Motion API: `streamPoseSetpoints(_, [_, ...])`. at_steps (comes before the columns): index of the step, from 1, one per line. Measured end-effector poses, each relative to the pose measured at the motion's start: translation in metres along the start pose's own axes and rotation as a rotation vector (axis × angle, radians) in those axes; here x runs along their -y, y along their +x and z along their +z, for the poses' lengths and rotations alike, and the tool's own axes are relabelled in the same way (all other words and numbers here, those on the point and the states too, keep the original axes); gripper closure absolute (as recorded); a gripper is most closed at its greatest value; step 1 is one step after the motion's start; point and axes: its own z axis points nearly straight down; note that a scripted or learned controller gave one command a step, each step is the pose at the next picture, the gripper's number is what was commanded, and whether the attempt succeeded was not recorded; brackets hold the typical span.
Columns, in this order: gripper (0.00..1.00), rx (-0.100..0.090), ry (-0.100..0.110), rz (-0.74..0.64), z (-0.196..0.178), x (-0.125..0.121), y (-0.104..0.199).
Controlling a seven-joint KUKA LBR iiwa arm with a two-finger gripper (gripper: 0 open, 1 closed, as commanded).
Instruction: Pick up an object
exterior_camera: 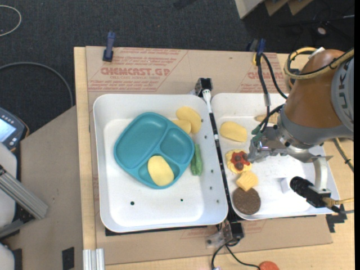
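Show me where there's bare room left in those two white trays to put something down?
The widest bare patch is the left bin's near strip, in front of the teal plate. Its far-left corner behind the plate is bare too. The right bin's left side is crowded: yellow piece, red-topped piece, yellow block, brown disc, gripper alongside.

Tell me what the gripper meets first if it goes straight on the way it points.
Probably the red-and-yellow piece in the right bin, just below-left of the gripper. Depth is unclear from this slant, so it may reach bare bin floor beside it.
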Motion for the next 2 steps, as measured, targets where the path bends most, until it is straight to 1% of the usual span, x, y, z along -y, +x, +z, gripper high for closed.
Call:
streamPoseSetpoints(1, [1.0, -0.005, -0.003, -0.011, 0.007, 0.021, 0.076])
streamPoseSetpoints(2, [1.0, -0.005, -0.025, -0.013, -0.134, 0.022, 0.12])
